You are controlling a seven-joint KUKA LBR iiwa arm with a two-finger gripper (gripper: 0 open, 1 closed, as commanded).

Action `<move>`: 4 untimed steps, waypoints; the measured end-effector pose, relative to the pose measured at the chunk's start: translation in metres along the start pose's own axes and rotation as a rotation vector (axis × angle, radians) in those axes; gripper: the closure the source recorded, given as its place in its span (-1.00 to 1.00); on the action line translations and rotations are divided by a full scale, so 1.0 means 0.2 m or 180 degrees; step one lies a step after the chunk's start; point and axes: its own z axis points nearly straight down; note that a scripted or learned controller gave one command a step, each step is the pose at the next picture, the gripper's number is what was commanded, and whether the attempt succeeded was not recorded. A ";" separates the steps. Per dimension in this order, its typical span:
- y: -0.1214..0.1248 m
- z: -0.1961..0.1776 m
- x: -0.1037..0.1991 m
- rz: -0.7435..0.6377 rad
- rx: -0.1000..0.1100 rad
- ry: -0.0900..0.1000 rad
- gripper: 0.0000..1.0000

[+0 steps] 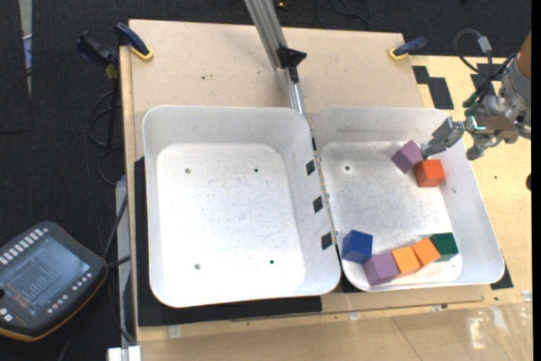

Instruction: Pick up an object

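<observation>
The tool (463, 141) is hanging spread open and gripping nothing at the right bin's (473, 197) two o'clock rim, one finger (439, 137) reaching toward the purple cube (407, 155) beside the orange cube (430, 172).

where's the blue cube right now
The blue cube sits in the right bin, near its lower left corner, beside the purple cube that starts a row with an orange cube and a green cube.
</observation>
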 end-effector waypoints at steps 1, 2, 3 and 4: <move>0.00 -0.01 0.00 0.0001 -0.0014 -0.0005 -1.00; 0.02 0.29 0.04 0.0004 0.0006 0.0001 -1.00; 0.02 0.51 0.03 0.0008 -0.0001 -0.0002 -1.00; -0.01 0.77 -0.01 0.0010 0.0002 -0.0001 -1.00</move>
